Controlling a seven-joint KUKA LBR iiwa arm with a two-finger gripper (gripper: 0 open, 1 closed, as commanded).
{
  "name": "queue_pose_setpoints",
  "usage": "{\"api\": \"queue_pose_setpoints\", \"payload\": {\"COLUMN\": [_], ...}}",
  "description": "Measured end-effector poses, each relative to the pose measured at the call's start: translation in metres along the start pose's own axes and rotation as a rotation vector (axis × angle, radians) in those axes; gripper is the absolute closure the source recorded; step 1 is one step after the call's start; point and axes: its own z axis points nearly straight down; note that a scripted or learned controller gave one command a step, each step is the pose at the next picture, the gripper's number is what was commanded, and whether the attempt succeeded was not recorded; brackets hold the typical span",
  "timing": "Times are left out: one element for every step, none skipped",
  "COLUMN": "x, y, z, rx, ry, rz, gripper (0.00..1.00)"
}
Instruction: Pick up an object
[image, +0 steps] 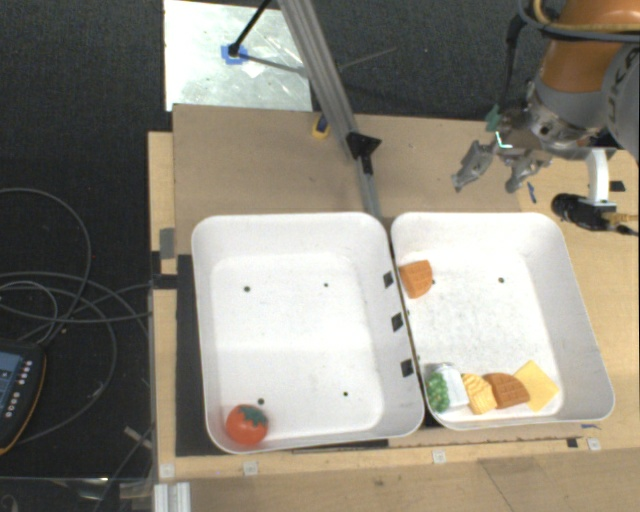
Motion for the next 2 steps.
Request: {"api": "queue_pose_setpoints", "payload": {"x": [0.000, -0.004], "y": [0.001, -0.004], "z": [-0.003, 0.042], "rx": [-0.004, -0.001], "ry": [-0.002, -0.002], "rz": [-0.002, 0.003], "gripper": [0.00, 0.00]}}
